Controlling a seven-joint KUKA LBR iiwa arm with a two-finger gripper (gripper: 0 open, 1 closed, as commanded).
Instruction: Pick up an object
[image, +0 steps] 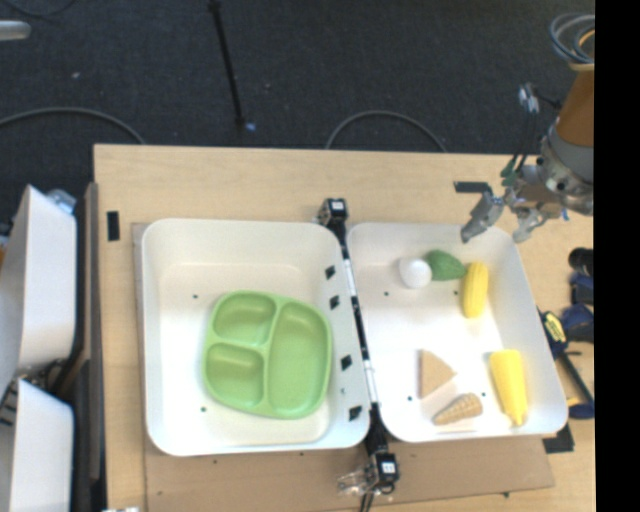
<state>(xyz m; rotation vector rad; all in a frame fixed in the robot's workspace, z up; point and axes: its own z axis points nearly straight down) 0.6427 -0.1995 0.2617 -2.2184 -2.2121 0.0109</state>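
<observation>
Wooden bench top (230, 180) underneath, carrying two shallow white bins side by side, joined along a black-clipped seam. Left bin (180, 260) holding a light green divided plate (268, 353), three compartments, lying flat toward the bin's right half. Right bin (400, 340) holding the loose pieces: a yellow corn cob (508, 385) near the lower right wall, lying lengthwise; a second, shorter yellow corn cob (475, 289) higher up, well apart from the first; a tan triangular wedge (435, 372) near the bin's middle; a tan waffle cone (456, 408) just below the wedge, close beside it; a small green leafy piece (445, 265) near the upper wall, just left of the shorter cob; a small white ball (414, 271) touching or just beside that green piece. Gripper (497, 222) hanging above the right bin's upper right corner, fingers spread apart, nothing between them, near the green piece and the shorter cob but clear of both.
</observation>
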